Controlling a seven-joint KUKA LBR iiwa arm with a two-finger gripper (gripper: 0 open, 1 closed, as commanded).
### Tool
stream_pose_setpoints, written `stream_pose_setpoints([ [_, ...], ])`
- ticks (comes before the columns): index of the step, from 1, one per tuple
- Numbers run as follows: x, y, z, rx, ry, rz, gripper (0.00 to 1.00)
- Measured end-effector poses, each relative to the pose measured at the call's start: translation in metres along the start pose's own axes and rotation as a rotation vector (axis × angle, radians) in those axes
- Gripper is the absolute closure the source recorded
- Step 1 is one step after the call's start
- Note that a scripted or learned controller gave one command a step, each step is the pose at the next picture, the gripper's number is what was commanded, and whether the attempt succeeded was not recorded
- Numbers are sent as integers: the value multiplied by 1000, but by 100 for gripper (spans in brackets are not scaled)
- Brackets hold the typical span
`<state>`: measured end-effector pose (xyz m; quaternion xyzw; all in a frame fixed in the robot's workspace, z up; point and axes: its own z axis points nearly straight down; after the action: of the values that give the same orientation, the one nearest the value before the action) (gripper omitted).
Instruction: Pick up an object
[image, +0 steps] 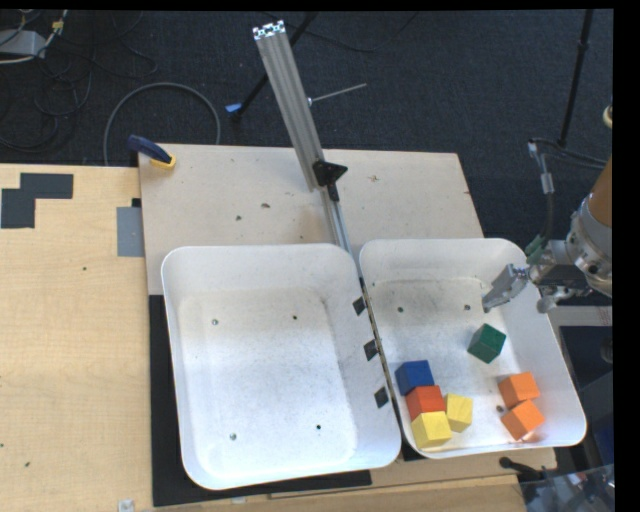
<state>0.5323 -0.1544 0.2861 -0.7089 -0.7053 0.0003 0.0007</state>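
My gripper (522, 291) hangs over the right bin's (440, 244) far right side, open, with nothing between its fingers. Just below and left of it a green cube (487, 343) lies on the bin floor, apart from the fingers. Near the front of the bin a blue cube (414, 376), a red cube (426, 400) and two yellow cubes (458, 411) (432, 429) sit bunched together. Two orange cubes (518, 388) (523, 420) rest at the front right corner.
The left bin (168, 268) adjoins the right one, with black clips (369, 349) on the shared wall. A slanted aluminium post (291, 95) rises behind the bins. A blue clamp (150, 150) lies at the board's far left corner.
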Motion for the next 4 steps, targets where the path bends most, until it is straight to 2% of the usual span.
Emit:
stream_pose_setpoints([
  [1,-43,38,150,8,2,-4,0],
  [2,3,62,195,-2,-2,-7,0],
  [3,63,104,195,-3,2,-11,0],
  [4,-19,104,99,-8,-6,-2,0],
])
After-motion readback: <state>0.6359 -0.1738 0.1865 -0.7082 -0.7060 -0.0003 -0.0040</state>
